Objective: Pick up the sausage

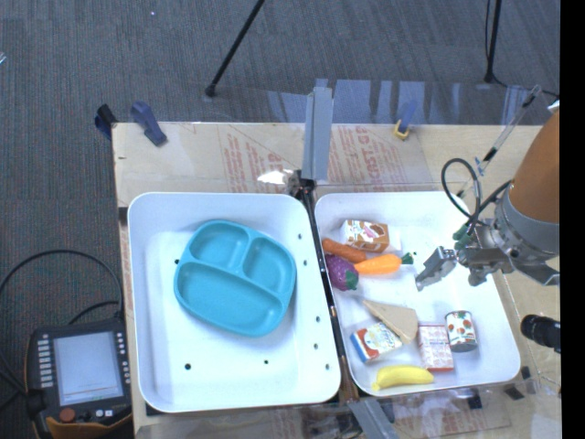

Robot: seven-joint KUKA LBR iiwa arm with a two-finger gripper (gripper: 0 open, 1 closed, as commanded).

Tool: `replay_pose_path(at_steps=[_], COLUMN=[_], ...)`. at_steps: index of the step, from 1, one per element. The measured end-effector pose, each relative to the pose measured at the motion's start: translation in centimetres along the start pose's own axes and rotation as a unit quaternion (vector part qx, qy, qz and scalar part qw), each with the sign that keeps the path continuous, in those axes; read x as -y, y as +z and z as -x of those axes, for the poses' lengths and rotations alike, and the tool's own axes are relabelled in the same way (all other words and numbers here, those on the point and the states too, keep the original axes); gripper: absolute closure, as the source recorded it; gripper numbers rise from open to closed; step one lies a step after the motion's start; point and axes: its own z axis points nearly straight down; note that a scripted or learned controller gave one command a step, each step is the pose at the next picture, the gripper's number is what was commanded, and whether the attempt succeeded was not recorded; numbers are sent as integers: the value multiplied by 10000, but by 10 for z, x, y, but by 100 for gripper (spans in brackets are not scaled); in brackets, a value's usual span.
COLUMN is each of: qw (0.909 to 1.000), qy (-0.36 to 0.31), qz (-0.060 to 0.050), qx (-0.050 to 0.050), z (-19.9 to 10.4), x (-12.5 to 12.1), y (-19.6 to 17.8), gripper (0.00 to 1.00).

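The sausage (pixel 341 249) is a short orange-red link lying in the right bin (pixel 505 337) near its left wall. It sits between a snack packet (pixel 366 235) and a purple toy vegetable (pixel 342 273). An orange carrot (pixel 379 265) lies just to its right. My gripper (pixel 454 271) hovers over the right half of this bin, well to the right of the sausage and past the carrot's green tip. It is open, with nothing between its fingers.
The right bin also holds a tan wedge (pixel 394 316), a small carton (pixel 376 341), a pink box (pixel 435 347), a can (pixel 461 330) and a banana (pixel 403 377). A blue divided plate (pixel 236 277) lies in the left bin (pixel 155 355). A metal post (pixel 317 135) rises behind the bins.
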Motion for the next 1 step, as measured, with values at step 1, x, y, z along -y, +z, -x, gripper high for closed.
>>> replay_pose_path(at_steps=[1], qw=[9983], qy=[-578], qz=[5], qx=[4], z=[-45], x=[-58], y=[53], gripper=[0])
